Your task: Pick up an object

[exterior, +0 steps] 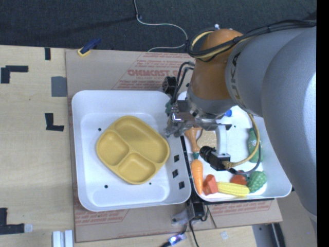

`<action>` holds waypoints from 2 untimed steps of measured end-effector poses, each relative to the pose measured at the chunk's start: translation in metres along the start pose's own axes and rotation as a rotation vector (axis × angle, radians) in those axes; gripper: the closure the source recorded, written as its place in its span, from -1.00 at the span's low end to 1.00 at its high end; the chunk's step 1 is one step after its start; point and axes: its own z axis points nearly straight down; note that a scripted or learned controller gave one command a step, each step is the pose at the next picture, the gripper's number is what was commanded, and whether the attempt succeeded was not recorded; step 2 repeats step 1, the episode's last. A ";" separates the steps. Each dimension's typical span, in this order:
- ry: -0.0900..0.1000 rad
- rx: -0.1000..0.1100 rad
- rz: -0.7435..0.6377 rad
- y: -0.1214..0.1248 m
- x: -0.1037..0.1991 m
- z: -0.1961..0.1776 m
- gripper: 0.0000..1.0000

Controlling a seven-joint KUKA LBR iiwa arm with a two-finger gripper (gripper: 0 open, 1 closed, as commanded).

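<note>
Two bins [82,153], gripper [198,138] low over crowded right bin's left wall, opening unreadable.

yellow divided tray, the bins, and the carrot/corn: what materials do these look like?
Yellow tray: probably moulded plastic, matte, with soft rounded compartment edges. Bins: likely thin formed plastic, smooth white with a slight sheen at the rim. Carrot and corn: seemingly toy plastic or rubber, uniform saturated colour; can't tell which.

Robotics lab: grey arm [277,81], cardboard-lined bench [103,71], white bins [85,138], loose cables [154,22].
</note>
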 end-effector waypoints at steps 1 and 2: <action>0.001 -0.003 -0.001 0.002 -0.005 -0.020 1.00; 0.001 -0.003 -0.001 0.002 -0.005 -0.020 1.00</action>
